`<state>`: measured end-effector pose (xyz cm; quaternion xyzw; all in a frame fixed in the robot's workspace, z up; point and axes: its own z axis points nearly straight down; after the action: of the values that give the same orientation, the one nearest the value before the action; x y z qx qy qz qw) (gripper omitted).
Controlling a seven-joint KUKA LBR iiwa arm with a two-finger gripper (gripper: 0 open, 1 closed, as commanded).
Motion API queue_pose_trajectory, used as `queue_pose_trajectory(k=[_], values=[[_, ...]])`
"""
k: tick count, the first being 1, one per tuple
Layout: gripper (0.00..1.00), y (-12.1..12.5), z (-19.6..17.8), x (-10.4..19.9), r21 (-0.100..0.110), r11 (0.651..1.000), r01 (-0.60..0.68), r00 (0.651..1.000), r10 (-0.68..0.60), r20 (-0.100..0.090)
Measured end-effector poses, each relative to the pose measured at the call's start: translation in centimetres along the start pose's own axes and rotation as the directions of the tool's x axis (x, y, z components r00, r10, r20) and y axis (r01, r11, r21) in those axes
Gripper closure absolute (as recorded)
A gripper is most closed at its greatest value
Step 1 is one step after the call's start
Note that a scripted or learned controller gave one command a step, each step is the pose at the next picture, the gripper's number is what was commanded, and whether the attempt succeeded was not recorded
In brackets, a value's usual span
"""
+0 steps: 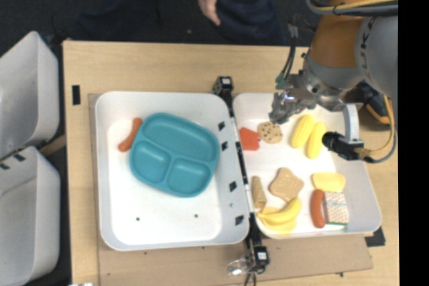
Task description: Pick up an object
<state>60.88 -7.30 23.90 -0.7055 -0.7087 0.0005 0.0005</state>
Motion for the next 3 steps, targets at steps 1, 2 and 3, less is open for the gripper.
queue_pose_trajectory(k=[1,2,3], values=[[1.0,-1.8,-0.1,-1.2,0.002,1.0,-0.005,1.0,0.005,0.001],[1.0,-0.4,-0.3,-1.6,0.0,1.0,-0.001,1.0,0.001,0.0],[1.0,-1.3,1.0,-0.7,0.003,1.0,-0.003,1.0,0.003,0.001]])
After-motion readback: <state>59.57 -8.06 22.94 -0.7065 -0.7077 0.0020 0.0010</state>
